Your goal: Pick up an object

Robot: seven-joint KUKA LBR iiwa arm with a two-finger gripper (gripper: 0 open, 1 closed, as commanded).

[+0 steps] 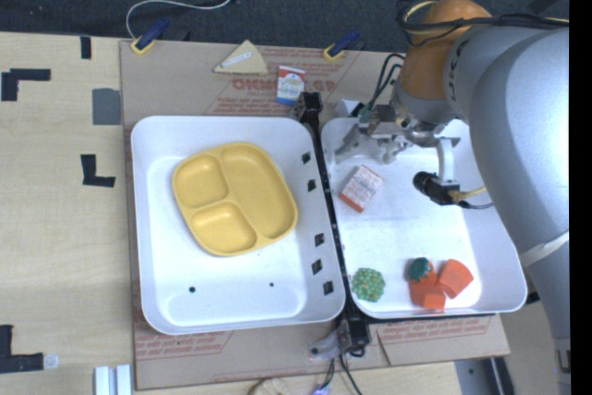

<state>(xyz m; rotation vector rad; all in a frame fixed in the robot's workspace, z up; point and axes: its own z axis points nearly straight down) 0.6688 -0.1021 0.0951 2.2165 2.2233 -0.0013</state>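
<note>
Camera view, yellow three-compartment tray (pixel 234 198), rounded orange blocks (pixel 442 283)

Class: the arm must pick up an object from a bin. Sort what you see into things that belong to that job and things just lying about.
Belonging to the job:
gripper
small packet
green ball
orange blocks
right bin

Lying about:
yellow divided plate
small carton
triangular card
blue clamps
</note>
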